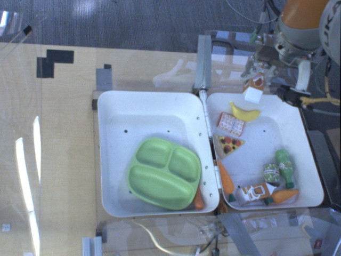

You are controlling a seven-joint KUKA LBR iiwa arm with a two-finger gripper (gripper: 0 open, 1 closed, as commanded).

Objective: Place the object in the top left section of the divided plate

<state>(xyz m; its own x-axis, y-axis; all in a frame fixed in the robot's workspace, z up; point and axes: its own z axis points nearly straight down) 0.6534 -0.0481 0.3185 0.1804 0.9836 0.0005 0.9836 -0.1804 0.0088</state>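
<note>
The green divided plate (164, 173) lies in the left white bin (122, 121), toward its front right. Its top left section is a small hollow at the plate's far left edge. My gripper (259, 78) hangs over the far edge of the right bin (306, 143), well right of and beyond the plate. It is shut on a small orange-and-white carton (254, 89), which dangles below the fingers above the bin's back wall.
The right bin holds a banana (244, 112), a red-checked waffle (230, 124), a pizza slice (229, 144), a carrot (225, 179), a green bottle (279, 168), a second carton (254, 192) and another carrot (282, 196). A small orange piece (198, 200) lies by the plate's front right rim.
</note>
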